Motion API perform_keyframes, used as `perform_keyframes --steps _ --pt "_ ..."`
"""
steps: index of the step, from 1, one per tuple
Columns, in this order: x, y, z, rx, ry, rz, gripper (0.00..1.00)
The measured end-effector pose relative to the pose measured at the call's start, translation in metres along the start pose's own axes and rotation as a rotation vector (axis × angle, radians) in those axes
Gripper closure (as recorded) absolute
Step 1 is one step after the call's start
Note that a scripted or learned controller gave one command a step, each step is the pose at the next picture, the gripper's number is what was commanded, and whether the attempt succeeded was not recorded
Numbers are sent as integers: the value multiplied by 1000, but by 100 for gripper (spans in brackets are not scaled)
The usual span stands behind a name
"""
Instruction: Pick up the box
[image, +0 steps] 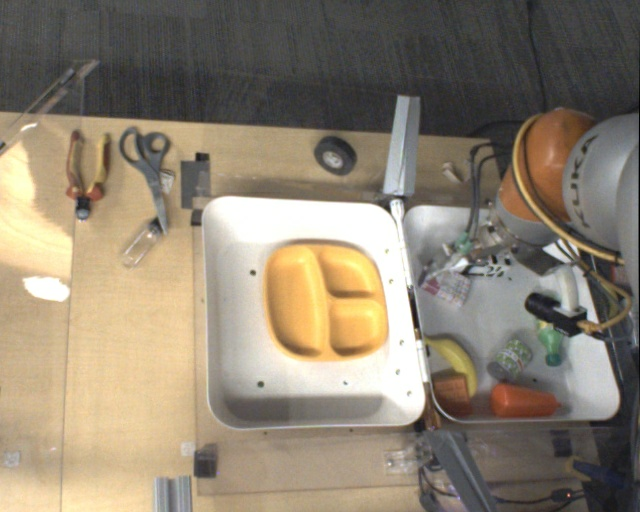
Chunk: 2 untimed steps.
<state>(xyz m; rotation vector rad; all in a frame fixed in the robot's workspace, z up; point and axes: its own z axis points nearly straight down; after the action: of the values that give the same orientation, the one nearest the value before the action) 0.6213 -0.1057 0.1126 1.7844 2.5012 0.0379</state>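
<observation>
While scanning from the bench's left edge: pliers (86, 172) with red handles and scissors (150, 180) lie on the wood, well apart from the bins, and a roll of black tape (335, 154) sits near the back edge. Left bin (230, 300) holds a yellow divided tray (326, 298), roughly centred. Upright grey metal post (403, 145) stands at the back, between the two bins. Right bin (600, 395) has the clutter: a small box (445, 286) with pinkish print in the upper left area near the left wall, a banana (452, 354) below it, a brown block (452, 388) touching the front wall, an orange carrot-like piece (523, 401) beside that, a small patterned can (514, 355) and a green bottle (553, 343) further right. Arm comes in from the right, gripper (478, 250) over the back of the right bin, just above and right of the box. Can't tell how wide the gripper is or whether it has hold of anything; cabling and wrist hardware blur that area.
</observation>
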Motion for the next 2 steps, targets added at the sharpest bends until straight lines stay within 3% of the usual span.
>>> perform_keyframes --steps 1,2 --pt "-4 7 3 16 9 -28 0" --pt "-1 10 3 14 8 -21 0"
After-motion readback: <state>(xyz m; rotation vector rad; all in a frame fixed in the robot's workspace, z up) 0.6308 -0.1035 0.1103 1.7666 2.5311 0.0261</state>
